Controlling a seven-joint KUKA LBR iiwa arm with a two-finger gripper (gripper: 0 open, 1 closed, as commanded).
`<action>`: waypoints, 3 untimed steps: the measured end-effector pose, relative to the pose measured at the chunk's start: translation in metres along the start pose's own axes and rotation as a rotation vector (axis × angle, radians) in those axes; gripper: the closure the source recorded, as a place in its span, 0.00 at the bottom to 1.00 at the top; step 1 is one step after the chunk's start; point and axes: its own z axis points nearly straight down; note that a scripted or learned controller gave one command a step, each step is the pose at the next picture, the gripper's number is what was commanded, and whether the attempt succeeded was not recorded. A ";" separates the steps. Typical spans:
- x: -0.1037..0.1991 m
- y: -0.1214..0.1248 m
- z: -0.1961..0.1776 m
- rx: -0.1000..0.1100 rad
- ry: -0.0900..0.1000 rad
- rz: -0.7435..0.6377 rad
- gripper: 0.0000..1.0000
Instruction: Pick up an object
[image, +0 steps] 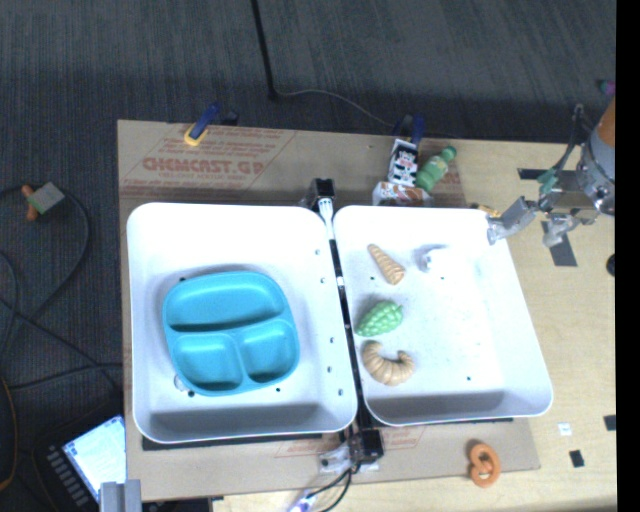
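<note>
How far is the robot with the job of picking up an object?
Nothing looks done yet. The cone-shaped piece, the green bumpy piece and the tan curved piece all lie in the right bin, untouched. The gripper is at the bench's right edge, outside the bin, with nothing visible between its fingers. Left to do: reach into the bin, grasp one piece and lift it.

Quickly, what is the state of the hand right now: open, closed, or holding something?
Hand: at the right edge, outside the right bin; nothing shows in it, and open or closed cannot be told.
</note>
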 end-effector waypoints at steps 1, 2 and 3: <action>-0.004 0.017 0.132 -0.016 -0.006 -0.002 0.00; 0.048 0.007 0.099 -0.001 0.000 -0.001 0.00; 0.004 -0.020 0.168 0.004 0.009 -0.003 0.00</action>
